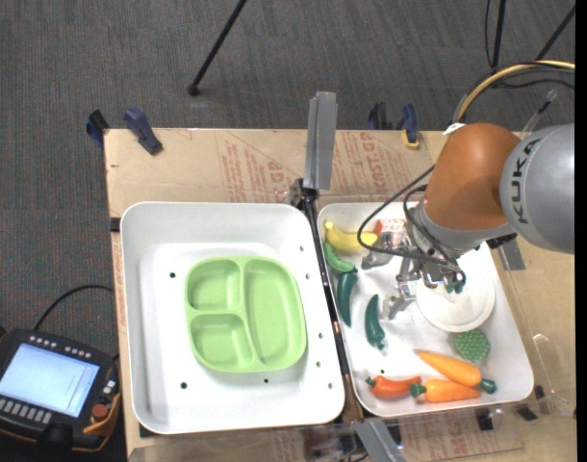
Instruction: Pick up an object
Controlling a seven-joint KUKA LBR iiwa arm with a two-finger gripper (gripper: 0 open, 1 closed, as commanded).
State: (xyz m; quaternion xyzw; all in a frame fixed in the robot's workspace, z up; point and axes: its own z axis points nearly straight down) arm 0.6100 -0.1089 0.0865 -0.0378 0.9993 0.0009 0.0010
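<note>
The grey arm (548, 186) reaches in from the right, its orange band (472, 176) bulging above the wrist, and the end effector (401, 301) hangs low over the right bin (520, 354). From where I stand, the metal parts at its tip are a tangle of links and cables, and I cannot tell whether it is released or clenched; nothing is plainly caught in it.

The right bin holds all the loose things. A yellow banana (346, 240) lies in the far left corner, with a light green vegetable (338, 261) just beside it along the left wall. A dark green pepper (346, 296) lies nearer the middle of that wall, and another dark green one (373, 323) sits just below and left of the end effector's tip, close to it, though I can't tell if they touch. A white bowl (457, 308) sits right of the tip, partly under the wrist, and a small green textured piece (472, 344) lies just beside the bowl's near rim. Along the near wall lie two orange carrots (449, 367) (452, 391) and a red-orange pepper (395, 386).

The left bin (149, 373) carries a light green divided tray (245, 315) near its middle, with three compartments. Both bins rest on the brown table (226, 166), with blue clamps (141, 129) at its far edge. A handheld control pendant (48, 385) lies on the floor to the left.
</note>
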